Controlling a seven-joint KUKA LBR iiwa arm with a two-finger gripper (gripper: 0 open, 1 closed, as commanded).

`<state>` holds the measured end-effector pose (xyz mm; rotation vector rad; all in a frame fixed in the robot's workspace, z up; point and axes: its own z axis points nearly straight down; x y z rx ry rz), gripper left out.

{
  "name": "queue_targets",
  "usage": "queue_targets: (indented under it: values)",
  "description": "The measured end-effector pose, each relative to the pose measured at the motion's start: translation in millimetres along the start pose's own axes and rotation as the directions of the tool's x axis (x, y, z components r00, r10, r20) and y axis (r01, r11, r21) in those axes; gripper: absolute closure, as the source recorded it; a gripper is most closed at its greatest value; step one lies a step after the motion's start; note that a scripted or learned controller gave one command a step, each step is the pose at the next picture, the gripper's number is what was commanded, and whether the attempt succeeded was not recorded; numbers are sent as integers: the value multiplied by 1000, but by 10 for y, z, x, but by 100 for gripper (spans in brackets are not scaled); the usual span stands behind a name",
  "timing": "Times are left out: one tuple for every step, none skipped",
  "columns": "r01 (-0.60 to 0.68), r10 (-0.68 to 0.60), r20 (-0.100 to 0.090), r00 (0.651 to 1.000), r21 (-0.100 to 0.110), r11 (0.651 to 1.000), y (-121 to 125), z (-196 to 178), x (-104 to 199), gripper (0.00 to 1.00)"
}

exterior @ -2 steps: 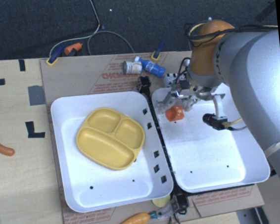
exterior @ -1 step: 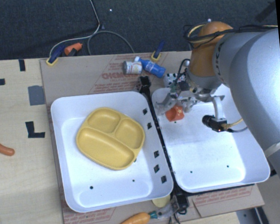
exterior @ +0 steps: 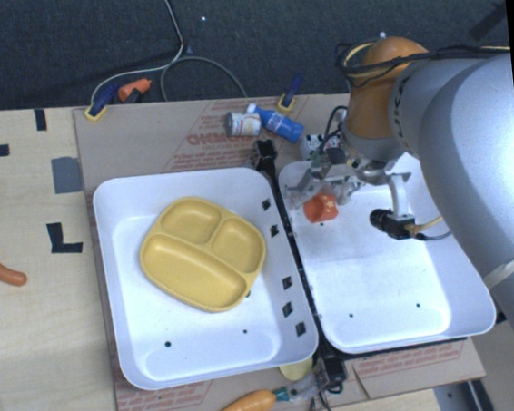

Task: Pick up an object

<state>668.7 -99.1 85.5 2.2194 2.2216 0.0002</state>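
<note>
In the right bin (exterior: 383,278), near its upper left corner, a small orange-red object (exterior: 321,208) lies just below the gripper (exterior: 328,183). The arm's grey bulk (exterior: 461,151) hides much of that bin's right side. Whether the fingers are spread or closed cannot be told.

You have two bins (exterior: 120,287) of smooth white plastic with a soft sheen. The yellow divided plate (exterior: 204,253) looks like matt plastic. Under the bins you see brown cardboard (exterior: 140,139), dull and printed red, on a pale wood-grain bench (exterior: 34,342). The arm (exterior: 469,141) has a smooth grey painted shell with a glossy orange band (exterior: 381,87). The carrot (exterior: 243,407) looks like plastic.
</note>
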Motion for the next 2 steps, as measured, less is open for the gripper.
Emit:
queue_targets:
  values:
    - [0, 0, -1, 1000, -1, 1000, 2, -1, -13, 0]
    - [1, -1, -1, 1000, -1, 1000, 3, -2, -38, 0]
